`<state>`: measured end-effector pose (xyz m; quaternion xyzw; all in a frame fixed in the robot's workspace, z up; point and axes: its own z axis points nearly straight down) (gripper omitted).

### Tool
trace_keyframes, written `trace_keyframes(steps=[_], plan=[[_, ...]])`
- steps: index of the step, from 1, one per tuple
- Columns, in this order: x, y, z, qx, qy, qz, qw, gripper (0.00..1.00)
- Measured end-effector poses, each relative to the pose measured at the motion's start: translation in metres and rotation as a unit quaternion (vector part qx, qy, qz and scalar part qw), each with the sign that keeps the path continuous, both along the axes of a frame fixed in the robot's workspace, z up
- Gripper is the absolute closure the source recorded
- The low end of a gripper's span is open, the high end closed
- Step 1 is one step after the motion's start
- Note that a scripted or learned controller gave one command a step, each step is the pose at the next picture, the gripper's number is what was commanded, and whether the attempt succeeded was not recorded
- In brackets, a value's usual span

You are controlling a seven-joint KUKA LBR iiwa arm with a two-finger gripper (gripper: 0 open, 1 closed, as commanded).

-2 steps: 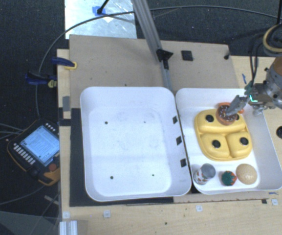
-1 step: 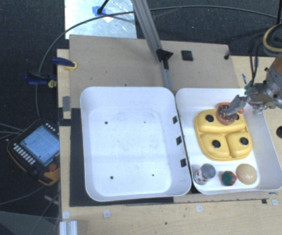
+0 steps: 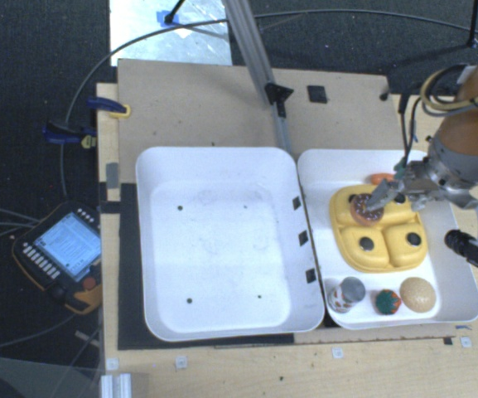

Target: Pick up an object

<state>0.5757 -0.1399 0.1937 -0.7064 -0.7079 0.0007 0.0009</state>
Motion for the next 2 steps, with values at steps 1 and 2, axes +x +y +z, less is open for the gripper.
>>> trace_keyframes(steps=[1, 2], plan=[[0.0, -0.002, -0.063, 0.0001, 0.001, 0.0, 1.0, 0.0], [0.008, 0.007, -0.083, 0.0057, -0.009, 0.005, 0.9999, 0.0]])
